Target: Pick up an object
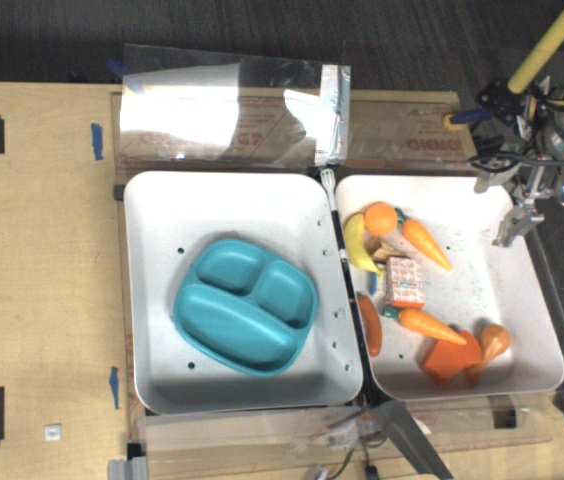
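Observation:
The right bin [522, 358] holds a cluster of toy food. An orange ball [379, 218] and a carrot [426, 243] lie at the back, beside a yellow banana [356, 245]. A small printed box [403, 282] sits in the middle. In front of it lie a second carrot [432, 327], an orange block [450, 359] and a small brown-orange piece [495, 340]. An orange-red piece [370, 325] rests against the bin's left wall. My gripper [514, 228] hangs over the bin's back right rim, apart from every object, with nothing visible in it.
The left bin [152, 218] holds a teal divided plate [246, 304]. A clear plastic sheet [232, 118] stands behind the left bin. Cables and a yellow rod [554, 30] crowd the arm at the upper right. Tan bench [32, 298] extends to the left.

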`<state>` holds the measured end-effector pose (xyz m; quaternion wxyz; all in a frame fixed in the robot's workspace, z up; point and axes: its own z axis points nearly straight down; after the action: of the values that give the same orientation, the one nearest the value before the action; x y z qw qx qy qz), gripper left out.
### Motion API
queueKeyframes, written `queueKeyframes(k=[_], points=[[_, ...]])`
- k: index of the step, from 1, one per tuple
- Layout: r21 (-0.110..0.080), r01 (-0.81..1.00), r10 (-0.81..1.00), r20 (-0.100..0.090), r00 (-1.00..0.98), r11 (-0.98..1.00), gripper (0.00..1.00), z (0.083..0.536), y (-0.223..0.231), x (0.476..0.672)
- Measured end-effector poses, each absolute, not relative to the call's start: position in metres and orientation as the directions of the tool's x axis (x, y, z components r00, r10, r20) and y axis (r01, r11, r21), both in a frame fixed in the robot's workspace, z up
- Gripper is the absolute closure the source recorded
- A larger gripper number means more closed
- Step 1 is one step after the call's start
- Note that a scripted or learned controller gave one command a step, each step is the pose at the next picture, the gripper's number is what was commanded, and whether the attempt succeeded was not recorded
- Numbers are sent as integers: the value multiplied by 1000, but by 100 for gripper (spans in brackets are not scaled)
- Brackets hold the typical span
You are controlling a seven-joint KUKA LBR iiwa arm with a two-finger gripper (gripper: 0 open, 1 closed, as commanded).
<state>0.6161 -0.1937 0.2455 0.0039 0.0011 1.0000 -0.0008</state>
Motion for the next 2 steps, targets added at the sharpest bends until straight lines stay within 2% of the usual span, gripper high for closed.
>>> queueKeyframes(k=[1,2], points=[[-2,-5,-5,-10,-1000,1000,0,121,-160,617],[-7,13,13,-25,-1000,1000,0,100,-112,630]])
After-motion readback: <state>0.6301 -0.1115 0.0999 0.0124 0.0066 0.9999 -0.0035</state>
